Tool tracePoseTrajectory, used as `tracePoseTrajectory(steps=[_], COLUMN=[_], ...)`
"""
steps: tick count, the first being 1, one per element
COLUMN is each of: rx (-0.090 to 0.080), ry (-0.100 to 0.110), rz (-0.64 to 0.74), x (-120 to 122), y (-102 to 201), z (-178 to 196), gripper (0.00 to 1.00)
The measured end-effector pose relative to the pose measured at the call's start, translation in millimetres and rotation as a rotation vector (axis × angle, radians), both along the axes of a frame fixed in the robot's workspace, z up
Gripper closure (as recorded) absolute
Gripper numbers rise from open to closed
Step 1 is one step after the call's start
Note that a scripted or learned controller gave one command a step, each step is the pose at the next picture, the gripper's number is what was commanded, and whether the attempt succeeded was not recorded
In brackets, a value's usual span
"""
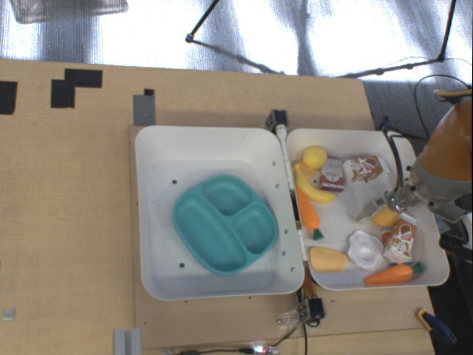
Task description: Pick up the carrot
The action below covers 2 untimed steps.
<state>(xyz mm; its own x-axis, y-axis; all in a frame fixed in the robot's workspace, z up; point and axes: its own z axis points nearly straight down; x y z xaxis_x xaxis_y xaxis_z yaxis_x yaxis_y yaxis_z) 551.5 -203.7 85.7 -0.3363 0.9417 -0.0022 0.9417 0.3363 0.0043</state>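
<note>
Arm (447, 154): I see it come in at the right edge of the frame, about mid-height, reaching left.
Band: the orange band bulks large at the right edge, rounded, with a grey section just below it.
Wrist: it narrows down and to the left from the band, tilted towards the frame's lower middle.
Gripper (393, 204): it sits right of centre, pointing down and left; I cannot make out its state.

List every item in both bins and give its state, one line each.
Teal divided plastic plate: flat in the left bin.
Orange carrot by the divider: lying, untouched.
Orange carrot at the front edge: lying, untouched.
Yellow banana: lying.
Yellow lemon: resting.
Gripper: low over the right bin.
</note>
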Motion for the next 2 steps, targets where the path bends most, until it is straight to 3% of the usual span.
tracePoseTrajectory(steps=[1, 2], rx=[-0.002, -0.002], ry=[-0.007, -0.007], rz=[0.000, 0.001], x=[2.5, 2.4], y=[0.3, 0.3], z=[12.0, 11.9], gripper=[1.00, 0.00])
